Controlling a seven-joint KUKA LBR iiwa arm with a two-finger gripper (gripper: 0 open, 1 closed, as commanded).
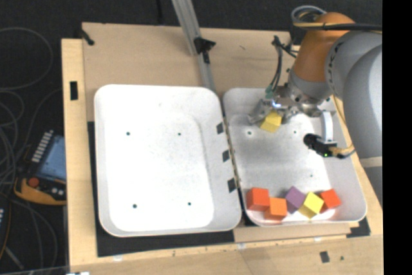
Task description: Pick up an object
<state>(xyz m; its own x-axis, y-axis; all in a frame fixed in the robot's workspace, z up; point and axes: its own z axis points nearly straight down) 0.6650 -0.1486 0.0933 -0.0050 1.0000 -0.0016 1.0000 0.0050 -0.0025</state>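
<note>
My gripper [273, 114] hangs over the far part of the right bin [283, 164], shut on a yellow block [271, 122] that shows between its fingers, a little above the bin floor. Along the near edge of the right bin lie several blocks: an orange-red one [258, 197], a smaller orange one [277, 207], a purple one [295, 198], a yellow one [313, 204] and a red one [330, 198].
The left bin [158, 158] lies beside the right one. A slanted metal pole [183, 9] rises from the back between the bins. A black cable fitting [317, 143] dangles from the arm over the right bin's right side.
</note>
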